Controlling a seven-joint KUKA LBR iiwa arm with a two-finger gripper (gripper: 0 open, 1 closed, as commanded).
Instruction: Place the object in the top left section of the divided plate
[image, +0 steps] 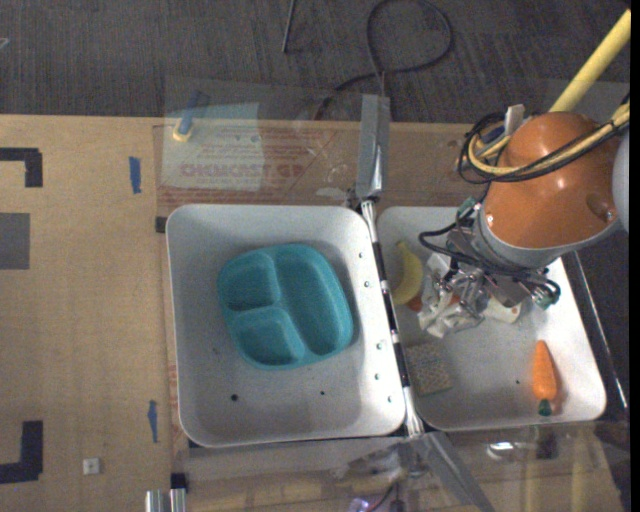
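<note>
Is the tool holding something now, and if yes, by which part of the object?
It cannot be told. The tool is low in the right bin, over a pale crumpled object, but the wrist hides any hold.

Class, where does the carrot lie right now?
The carrot lies in the right bin, near its lower right corner, right of the grey sponge.

floor (150, 50): dark grey carpet, far above gripper | cable (400, 40): black loop on floor, up-left of gripper | bench (80, 300): tan board, far left of gripper | black marks (25, 165): on bench's left edge | blue tape (135, 175): strips on bench | clear sheet (260, 150): glossy, up-left of gripper | light: dim, even
</note>
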